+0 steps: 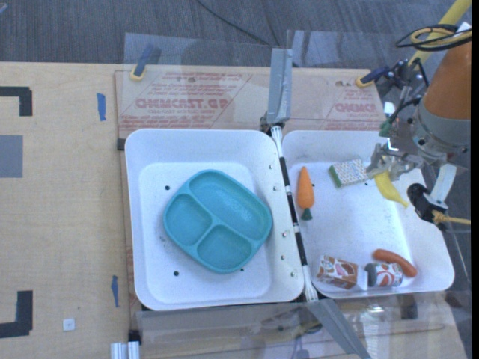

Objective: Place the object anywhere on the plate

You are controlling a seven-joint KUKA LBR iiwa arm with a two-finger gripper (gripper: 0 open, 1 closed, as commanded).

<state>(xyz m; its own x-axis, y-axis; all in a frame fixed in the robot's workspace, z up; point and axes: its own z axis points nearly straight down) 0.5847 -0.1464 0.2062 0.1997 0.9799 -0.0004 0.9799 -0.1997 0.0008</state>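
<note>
Wooden bench (60, 223), two white bins (142, 200). Blue plate (217, 219) in left bin, bare: nothing placed yet. Gripper (385, 163) over right bin, near yellow banana (391, 189); finger state unclear. Carrot (304, 188) alongside, uncollected.

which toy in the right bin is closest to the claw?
The yellow banana, just below the claw. The carrot, sausage and carton lie farther away.
</note>
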